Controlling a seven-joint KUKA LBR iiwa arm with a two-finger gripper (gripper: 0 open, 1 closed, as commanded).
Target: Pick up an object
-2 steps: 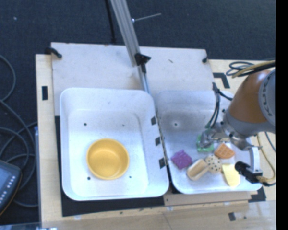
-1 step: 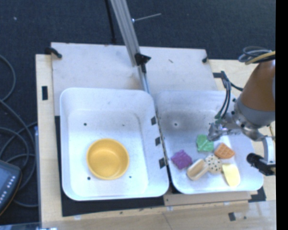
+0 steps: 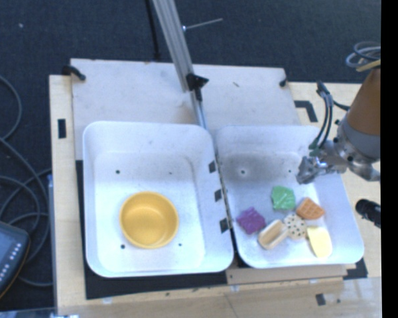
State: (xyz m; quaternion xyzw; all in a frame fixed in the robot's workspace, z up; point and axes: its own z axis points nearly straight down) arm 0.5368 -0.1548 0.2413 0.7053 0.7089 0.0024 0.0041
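Note:
The right bin (image 3: pixel 252 151) holds several small objects near its front: a green block (image 3: pixel 283 197), a purple piece (image 3: pixel 251 220), an orange piece (image 3: pixel 310 209), a tan oblong piece (image 3: pixel 271 234), a spotted beige piece (image 3: pixel 294 226) and a yellow piece (image 3: pixel 319 241). My gripper (image 3: pixel 307 169) hangs over the right side of this bin, just above and right of the green block. Nothing shows between its fingers. The arm with its orange band (image 3: pixel 366 108) comes in from the right.
The left bin (image 3: pixel 106 144) holds a yellow bowl (image 3: pixel 149 218) near its front. A slanted metal post (image 3: pixel 176 38) rises from the back between the bins. Cables and a tablet lie on the floor at left.

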